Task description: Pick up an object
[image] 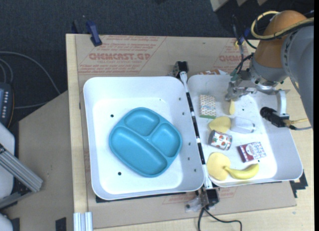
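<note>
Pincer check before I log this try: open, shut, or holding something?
Pincer: low over the right bin's far end; cannot be told whether open, shut or holding.

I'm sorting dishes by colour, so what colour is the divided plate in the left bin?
Light blue: the divided plate shows plainly in the camera view.

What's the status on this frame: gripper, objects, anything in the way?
Gripper low over right bin's far end, nothing visibly held. Banana, small can untouched. Blue tray in left bin.
</note>
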Controlling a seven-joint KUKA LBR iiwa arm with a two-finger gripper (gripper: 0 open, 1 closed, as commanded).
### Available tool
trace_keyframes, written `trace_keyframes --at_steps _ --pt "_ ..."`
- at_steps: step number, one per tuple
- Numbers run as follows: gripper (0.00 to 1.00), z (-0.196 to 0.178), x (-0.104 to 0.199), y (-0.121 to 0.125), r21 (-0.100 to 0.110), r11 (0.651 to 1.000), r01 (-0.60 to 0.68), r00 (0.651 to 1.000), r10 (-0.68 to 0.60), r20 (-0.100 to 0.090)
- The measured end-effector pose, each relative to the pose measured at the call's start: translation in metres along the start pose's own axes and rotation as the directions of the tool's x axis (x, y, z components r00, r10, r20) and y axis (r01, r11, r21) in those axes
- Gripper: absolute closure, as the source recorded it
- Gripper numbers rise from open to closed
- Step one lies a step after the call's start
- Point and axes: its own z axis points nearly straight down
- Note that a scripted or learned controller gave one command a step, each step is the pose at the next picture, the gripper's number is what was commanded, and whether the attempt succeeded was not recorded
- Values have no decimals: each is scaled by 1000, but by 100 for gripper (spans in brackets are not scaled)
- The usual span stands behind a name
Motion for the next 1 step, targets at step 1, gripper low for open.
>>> trace_keyframes --at_steps 1 --pt "0 2 1 -1 4 1000 0 1000 0 -1"
